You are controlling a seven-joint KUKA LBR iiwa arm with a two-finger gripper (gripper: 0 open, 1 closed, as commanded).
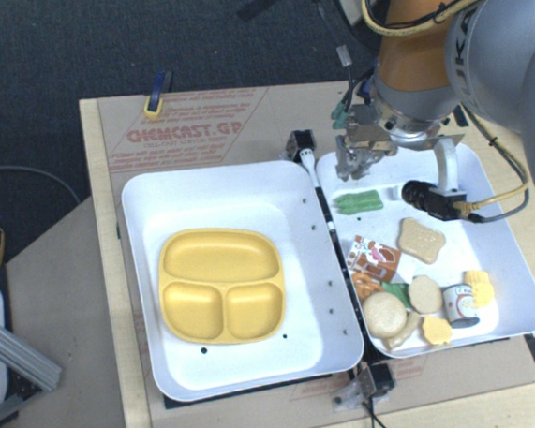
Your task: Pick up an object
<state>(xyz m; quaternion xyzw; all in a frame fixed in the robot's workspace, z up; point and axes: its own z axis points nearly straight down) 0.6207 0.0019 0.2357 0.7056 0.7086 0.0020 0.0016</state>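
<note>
The gripper (351, 165) is hovering over the far end of the right bin (508, 270), just above the green block (357, 202), holding nothing, so it should be descending straight, centred on the block

Red print "CHEMCAST GP" on brown cardboard sheet (193, 126), near far edge of desk; smaller red lines around it too blurred to read.
</note>
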